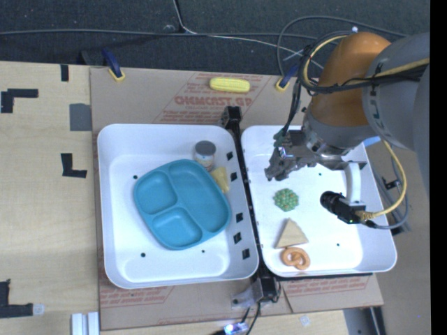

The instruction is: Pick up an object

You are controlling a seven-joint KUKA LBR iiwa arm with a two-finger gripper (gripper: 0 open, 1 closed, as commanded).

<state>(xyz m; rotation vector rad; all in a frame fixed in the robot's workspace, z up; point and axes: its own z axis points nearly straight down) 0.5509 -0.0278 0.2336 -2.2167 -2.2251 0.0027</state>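
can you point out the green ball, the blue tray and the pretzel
green ball (pixel 286 199), camera view, middle of its speckled top
blue tray (pixel 183 203), camera view, ridge where its three compartments meet
pretzel (pixel 296 259), camera view, centre of its orange loop

A robotics lab bench: cardboard sheet (pixel 202 100) clamped beneath two white bins (pixel 112 187), loose cables (pixel 209 37) trailing behind the gripper (pixel 279 167), black tape marks (pixel 70 165) far to its left.

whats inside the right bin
A green ball, a tan wedge and a pretzel lie in the right bin. The arm covers its far corner.
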